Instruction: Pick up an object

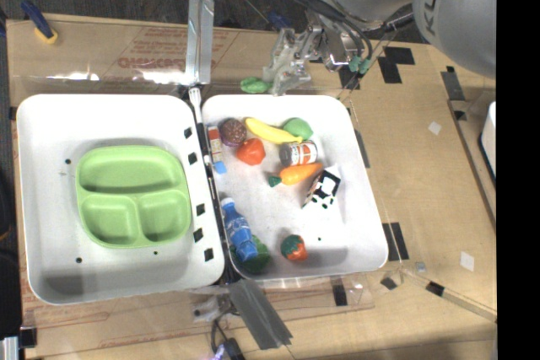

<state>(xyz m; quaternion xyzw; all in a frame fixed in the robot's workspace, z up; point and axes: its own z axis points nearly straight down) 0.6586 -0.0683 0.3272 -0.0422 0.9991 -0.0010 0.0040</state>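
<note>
Although the claw [287, 67] hangs over the table [422, 173] just beyond the right bin's [359, 215] far rim, its fingers spread and holding nothing, no object is picked: banana [268, 131], carrot [299, 174], can [299, 153] and blue bottle [238, 232] lie in that bin.

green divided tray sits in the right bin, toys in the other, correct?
Not quite. The camera view shows the green divided tray in the left bin. The toys, such as the banana and carrot, lie in the right bin.
</note>
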